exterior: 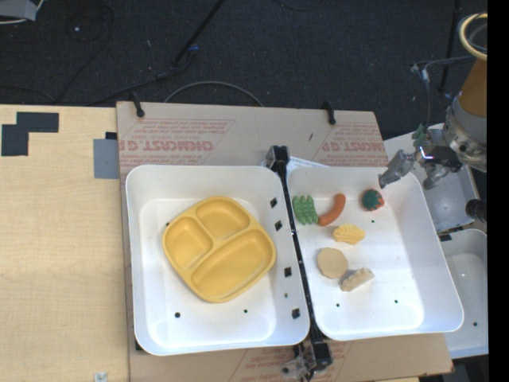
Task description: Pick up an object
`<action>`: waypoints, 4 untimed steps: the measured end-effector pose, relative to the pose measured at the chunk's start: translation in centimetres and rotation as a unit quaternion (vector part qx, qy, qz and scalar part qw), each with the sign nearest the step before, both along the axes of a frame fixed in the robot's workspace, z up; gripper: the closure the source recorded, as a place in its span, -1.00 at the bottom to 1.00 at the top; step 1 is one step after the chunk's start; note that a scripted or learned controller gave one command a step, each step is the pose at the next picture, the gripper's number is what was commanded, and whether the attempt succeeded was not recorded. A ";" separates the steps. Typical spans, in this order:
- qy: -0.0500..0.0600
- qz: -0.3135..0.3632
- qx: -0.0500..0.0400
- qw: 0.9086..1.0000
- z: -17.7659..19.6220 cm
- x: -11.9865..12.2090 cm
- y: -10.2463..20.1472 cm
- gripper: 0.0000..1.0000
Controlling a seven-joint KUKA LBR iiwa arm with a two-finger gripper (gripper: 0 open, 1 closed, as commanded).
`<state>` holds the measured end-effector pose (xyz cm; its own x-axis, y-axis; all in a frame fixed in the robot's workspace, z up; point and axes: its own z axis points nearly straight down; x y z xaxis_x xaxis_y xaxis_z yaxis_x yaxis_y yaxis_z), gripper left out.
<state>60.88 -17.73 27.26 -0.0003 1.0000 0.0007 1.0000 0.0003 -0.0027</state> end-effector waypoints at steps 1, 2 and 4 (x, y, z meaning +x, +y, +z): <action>0.002 0.000 0.000 1.000 -5.3 1.0 0.0 -1.00; 0.002 0.000 0.000 1.000 -9.9 0.3 0.5 -1.00; 0.001 -0.001 0.000 1.000 -15.0 0.3 0.7 1.00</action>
